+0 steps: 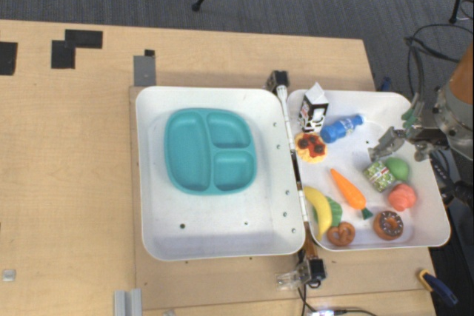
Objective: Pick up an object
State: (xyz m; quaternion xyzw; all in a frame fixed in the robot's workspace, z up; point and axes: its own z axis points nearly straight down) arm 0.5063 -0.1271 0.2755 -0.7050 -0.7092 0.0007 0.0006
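Approach is the step in hand: your gripper hangs low over the right bin, at its far right side, just above the small green carton and green ball. I judge nothing sits between its fingers, though how wide they stand you cannot tell from this slant. Next you need a straight descent onto the carton, clear of the pink ball beside it.
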